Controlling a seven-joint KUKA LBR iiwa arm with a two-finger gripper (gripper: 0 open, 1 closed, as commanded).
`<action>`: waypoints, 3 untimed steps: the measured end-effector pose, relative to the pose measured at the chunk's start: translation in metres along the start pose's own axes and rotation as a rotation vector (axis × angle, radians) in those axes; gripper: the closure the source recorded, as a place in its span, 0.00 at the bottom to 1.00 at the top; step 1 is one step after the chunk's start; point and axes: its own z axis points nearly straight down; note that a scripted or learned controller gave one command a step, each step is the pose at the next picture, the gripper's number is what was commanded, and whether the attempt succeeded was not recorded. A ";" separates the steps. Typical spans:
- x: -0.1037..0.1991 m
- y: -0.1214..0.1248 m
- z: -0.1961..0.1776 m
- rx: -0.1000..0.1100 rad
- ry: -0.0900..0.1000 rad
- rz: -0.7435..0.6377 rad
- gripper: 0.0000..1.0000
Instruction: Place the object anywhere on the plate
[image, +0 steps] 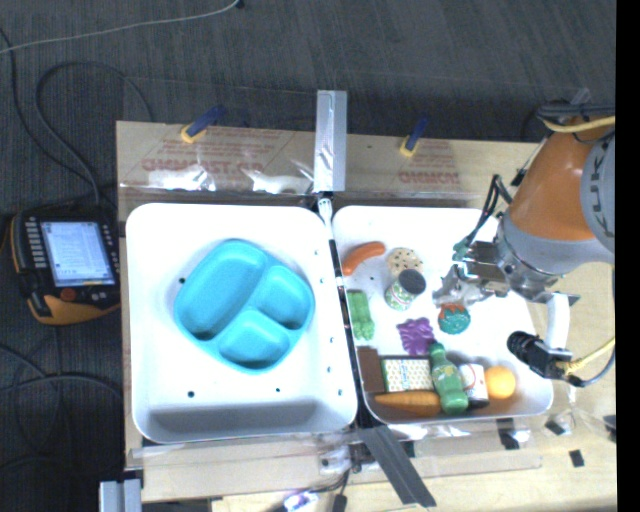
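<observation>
A blue plate (245, 300) with three compartments lies in the left bin (160, 400). My gripper (455, 293) hangs over the right bin (440, 222), near its right side, with the orange-banded arm (560, 200) behind it. Directly below the gripper's tip is a small round teal object (454, 320). It touches or nearly touches the tip, and I cannot tell whether it is gripped or resting on the bin floor.
The right bin also holds a sausage (362, 255), a cookie (405, 260), a small can (404, 290), a green pickle (360, 315), purple grapes (415, 333), a cracker box (405, 375), a green bottle (447, 380), an orange (500, 383) and a carrot (405, 403). A divider wall (335, 290) separates the bins.
</observation>
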 end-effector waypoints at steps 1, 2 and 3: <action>0.074 0.034 0.029 0.002 0.000 0.029 1.00; 0.160 0.033 0.029 0.001 -0.001 -0.230 1.00; 0.160 0.033 0.029 0.001 -0.001 -0.230 0.00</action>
